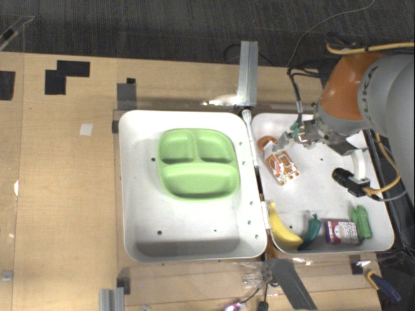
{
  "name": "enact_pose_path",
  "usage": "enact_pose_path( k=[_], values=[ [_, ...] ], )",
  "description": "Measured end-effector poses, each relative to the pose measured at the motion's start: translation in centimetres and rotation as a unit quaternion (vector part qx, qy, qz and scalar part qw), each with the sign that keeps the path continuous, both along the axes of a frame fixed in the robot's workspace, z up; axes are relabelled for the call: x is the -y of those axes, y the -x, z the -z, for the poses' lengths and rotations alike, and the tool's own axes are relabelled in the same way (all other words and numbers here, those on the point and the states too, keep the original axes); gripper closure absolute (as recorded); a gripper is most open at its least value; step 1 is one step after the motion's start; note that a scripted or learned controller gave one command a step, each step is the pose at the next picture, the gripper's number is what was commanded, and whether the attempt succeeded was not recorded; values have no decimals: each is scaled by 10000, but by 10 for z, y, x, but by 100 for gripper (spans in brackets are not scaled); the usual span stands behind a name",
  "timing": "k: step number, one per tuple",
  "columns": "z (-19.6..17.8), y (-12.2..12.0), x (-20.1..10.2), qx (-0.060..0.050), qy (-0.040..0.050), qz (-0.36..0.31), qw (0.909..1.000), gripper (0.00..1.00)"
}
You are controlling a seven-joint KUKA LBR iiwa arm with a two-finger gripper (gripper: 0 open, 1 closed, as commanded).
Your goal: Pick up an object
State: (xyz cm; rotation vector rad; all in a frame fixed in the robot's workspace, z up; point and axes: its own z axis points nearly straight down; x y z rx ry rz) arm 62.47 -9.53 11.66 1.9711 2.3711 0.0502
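Observation:
My gripper (pixel 297 135) hangs over the far part of the right bin (pixel 382 238), reaching in from the right. Just below and left of it lies an orange and white packet (pixel 281 166), with a small brown-orange thing (pixel 265 142) beside it near the bin's left wall. The gripper is right by the packet's upper end, and I cannot make out whether they touch. Along the near edge lie a yellow banana (pixel 284 228), a teal object (pixel 313 230), a dark red can (pixel 340 232) on its side and a small green object (pixel 360 221).
The left bin (pixel 139 238) holds a green divided plate (pixel 197 162) in its middle. A metal post (pixel 248 73) stands behind the wall between the two bins. The grey arm with its orange band (pixel 340 89) covers the right bin's far right corner.

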Motion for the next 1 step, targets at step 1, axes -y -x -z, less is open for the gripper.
enact_pose_path(
  k=[1],
  values=[
    [0,0,0,-1,-1,0,10000,0]
  ],
)
